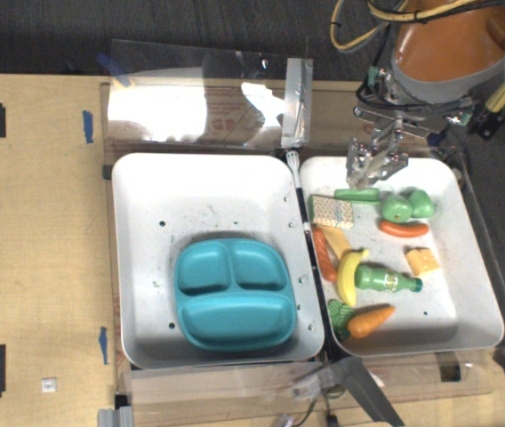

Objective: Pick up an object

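The gripper is hanging over the back edge of the right bin, and I cannot tell how it is set. Below it, toy foods are lying in that bin: a green bottle touching a banana, and a carrot. A teal tray is sitting in the left bin.

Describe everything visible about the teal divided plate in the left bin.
The teal divided plate is a rounded-rectangle tray that looks like matte plastic, with two small compartments at the far side and one wide compartment nearer the camera, none holding anything. It lies flat and upright on the floor of the left bin, towards its near edge, and no other object touches it.
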`<control>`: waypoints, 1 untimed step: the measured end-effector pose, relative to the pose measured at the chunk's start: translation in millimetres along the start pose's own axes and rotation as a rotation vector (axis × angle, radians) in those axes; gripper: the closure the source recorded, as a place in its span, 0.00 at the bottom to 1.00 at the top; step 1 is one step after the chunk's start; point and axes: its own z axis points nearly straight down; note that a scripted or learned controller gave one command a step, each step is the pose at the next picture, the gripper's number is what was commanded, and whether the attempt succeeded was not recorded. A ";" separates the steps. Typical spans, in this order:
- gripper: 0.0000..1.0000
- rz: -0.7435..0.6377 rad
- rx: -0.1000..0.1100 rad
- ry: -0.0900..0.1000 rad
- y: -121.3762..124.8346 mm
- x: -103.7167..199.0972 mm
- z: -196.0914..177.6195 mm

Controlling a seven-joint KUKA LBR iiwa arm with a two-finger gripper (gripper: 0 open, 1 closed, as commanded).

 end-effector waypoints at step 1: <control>1.00 -0.089 0.010 -0.003 -15.8 0.4 -31.4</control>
